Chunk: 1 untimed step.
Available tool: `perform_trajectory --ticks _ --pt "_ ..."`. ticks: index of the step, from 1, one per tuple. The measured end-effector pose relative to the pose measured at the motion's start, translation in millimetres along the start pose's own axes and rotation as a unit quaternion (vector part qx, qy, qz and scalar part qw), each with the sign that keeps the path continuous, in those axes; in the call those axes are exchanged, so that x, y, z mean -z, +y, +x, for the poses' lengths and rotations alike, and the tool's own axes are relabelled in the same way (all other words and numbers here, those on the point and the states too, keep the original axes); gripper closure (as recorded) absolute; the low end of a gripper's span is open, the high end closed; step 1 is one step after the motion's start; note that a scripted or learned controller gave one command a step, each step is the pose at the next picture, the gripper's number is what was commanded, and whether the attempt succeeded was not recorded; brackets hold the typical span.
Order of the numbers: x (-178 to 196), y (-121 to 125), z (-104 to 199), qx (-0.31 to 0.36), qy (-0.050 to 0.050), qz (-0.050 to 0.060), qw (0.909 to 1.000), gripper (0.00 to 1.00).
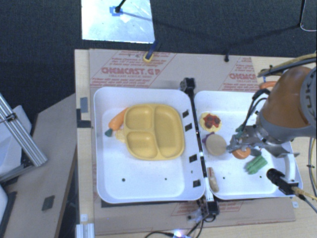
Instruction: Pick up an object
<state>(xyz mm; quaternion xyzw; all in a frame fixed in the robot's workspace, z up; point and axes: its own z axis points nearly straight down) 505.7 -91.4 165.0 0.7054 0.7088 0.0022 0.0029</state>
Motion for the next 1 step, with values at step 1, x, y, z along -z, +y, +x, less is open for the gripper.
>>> perform_trajectory --ticks 1 --pt "53.6 2.6 -0.2 0.0 0.0 0.0 1.0 1.0"
